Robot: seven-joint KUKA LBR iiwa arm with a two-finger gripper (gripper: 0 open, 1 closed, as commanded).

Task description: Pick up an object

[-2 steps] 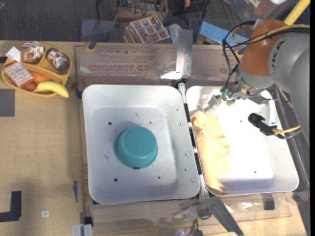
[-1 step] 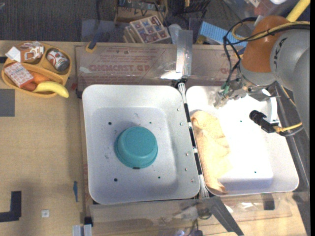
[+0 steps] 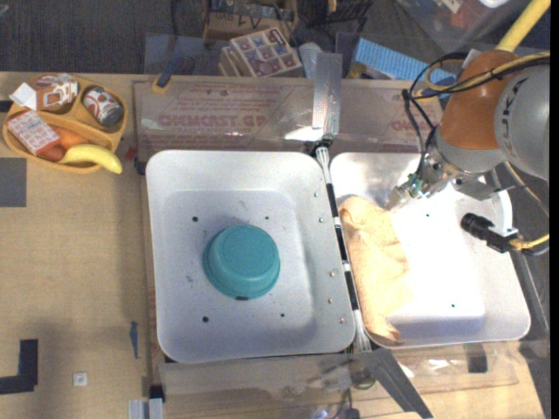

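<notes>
We see the arm come in from the right side, with its orange band high over the far corner of the right bin. It bends down toward the bin's far left part. The gripper is small and partly blurred, so we cannot tell how it is set, and we see nothing in it. It hangs just beside the top end of a yellow cloth.

The yellow cloth lies along the left wall of the right bin. It runs from near the far wall down to the near edge, all crumpled. The rest of that bin's floor, to the right of the cloth, is bare white, so there is wide room there.

In the left bin a teal bowl sits upside down near the middle. It is well apart from all four walls, with bare floor all around it.

A yellow tray with a banana and toy food rests on the bench at the far left, well apart from both bins.
</notes>
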